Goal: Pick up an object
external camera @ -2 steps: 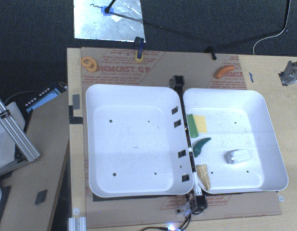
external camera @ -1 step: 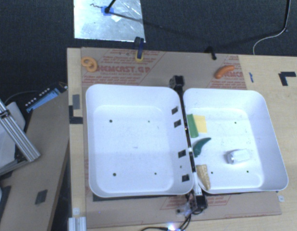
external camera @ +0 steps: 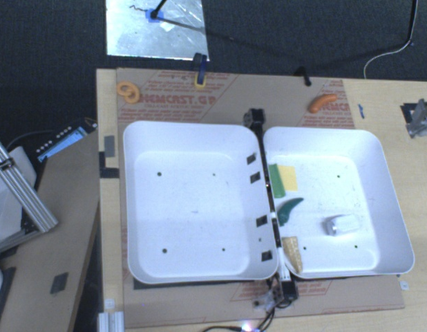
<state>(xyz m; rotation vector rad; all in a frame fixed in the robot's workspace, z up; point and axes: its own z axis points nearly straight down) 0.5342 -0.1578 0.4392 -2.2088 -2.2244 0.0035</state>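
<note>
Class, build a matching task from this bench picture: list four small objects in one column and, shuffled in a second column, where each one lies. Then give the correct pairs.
Things:
1. yellow sponge
2. dark green piece
3. silvery white object
4. orange sausage-shaped toy

Places:
A. on the board behind the right bin
B. right bin, middle of its floor towards the front
C. right bin, beside the divider, rearmost
D. right bin, just in front of the sponge

Pairs: 1-C, 2-D, 3-B, 4-A

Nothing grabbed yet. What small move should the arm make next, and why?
Probably bring the gripper, now at the right edge outside the bins, over the silvery object in the right bin. It lies apart from the items crowded along the divider, so it looks easiest to grasp.
</note>
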